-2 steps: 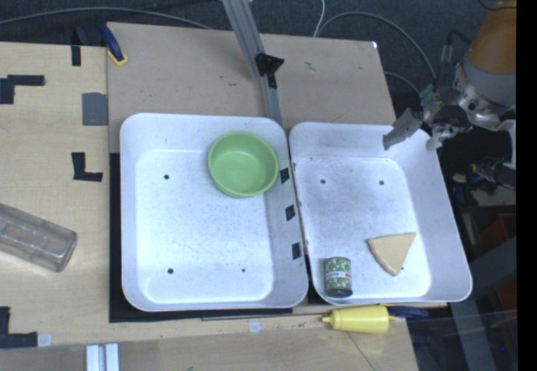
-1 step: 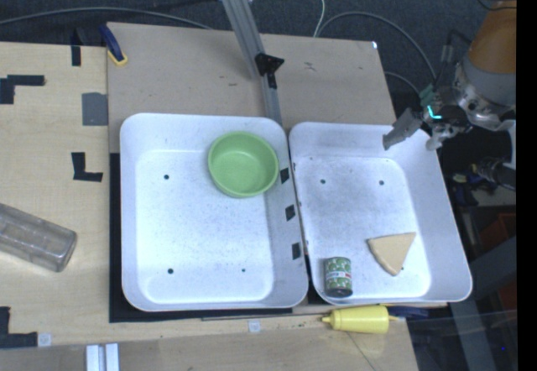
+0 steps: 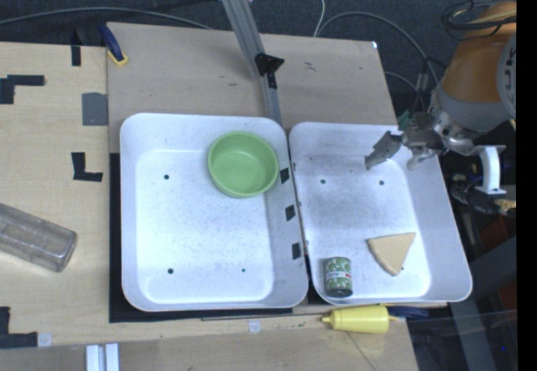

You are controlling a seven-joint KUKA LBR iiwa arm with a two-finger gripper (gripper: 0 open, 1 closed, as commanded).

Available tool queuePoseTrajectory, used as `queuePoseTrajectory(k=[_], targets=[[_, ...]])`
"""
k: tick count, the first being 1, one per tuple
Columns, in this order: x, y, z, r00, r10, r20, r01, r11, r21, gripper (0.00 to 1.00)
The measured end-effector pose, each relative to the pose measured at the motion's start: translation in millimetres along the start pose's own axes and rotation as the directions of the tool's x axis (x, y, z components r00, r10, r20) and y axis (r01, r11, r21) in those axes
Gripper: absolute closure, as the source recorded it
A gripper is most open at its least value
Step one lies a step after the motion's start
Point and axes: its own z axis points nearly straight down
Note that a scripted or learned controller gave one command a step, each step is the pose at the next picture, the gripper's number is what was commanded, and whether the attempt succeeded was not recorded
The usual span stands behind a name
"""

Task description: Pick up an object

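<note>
— Where the arm (image 3: 478,67) reaches in from the right, what is the gripper (image 3: 399,154) doing?

— It hangs over the upper right part of the right bin (image 3: 352,151), near that bin's far right corner. Its two fingers (image 3: 379,150) stand apart, and nothing sits between them.

— So what lies in that bin?

— Two things, both down at the near end. A tan, wedge-shaped piece (image 3: 393,252) lies flat toward the near right corner, its point aimed at the front. Just to its left a small green can (image 3: 338,275) lies close to the front wall. The two are near each other but apart, and both are well apart from the gripper.

— And the left bin (image 3: 168,227)?

— A light green bowl (image 3: 242,164) stands upright in its upper right part, close to the wall shared with the right bin. I can't tell whether it touches that wall.

— Anything outside the bins?

— A yellow bottle (image 3: 362,320) lies on its side on the bench (image 3: 185,67), just in front of the right bin. A clear plastic cylinder (image 3: 32,237) lies at the far left, and a grey pole (image 3: 239,13) slants down toward the gap between the bins from the top.
</note>
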Motion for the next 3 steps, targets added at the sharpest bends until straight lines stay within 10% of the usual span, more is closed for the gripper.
queuePoseTrajectory(k=[2, 3], targets=[[1, -6, 118, 1.000, 0.000, 0.001, 0.000, 1.000, -0.003, 0.00], [2, -6, 105, 1.000, -0.001, 0.000, 0.001, 1.000, -0.005, 1.00]])
